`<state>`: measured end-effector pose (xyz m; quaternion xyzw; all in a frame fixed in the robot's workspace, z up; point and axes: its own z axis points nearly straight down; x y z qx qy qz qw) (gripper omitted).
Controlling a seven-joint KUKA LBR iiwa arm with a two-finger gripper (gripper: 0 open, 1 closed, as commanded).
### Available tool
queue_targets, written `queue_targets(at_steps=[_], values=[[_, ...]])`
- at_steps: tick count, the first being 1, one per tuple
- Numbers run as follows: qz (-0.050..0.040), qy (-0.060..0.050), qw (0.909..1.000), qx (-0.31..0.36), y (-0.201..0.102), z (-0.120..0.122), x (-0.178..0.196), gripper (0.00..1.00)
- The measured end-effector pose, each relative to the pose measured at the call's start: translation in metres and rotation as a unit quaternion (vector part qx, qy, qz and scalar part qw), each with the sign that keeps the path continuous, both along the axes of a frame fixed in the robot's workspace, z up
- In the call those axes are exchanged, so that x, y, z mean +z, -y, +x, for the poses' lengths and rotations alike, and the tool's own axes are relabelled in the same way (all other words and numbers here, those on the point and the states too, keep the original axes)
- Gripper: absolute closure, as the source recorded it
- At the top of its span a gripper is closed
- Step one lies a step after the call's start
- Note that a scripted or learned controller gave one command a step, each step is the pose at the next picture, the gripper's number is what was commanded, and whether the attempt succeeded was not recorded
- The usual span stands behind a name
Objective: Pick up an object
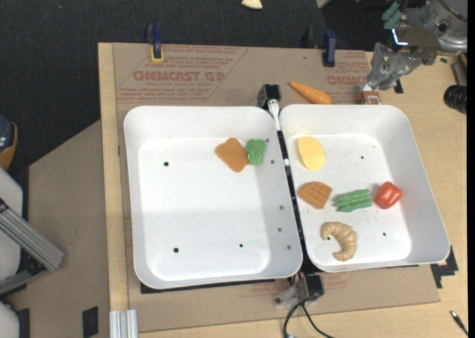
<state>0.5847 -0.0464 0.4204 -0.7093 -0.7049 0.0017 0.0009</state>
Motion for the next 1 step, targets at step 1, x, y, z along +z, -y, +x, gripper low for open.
queue_targets(at_steps=[1], values=[[0.0021, -0.002, 1.0, 0.007, -0.0832, -0.0415, -0.051, 1.0]])
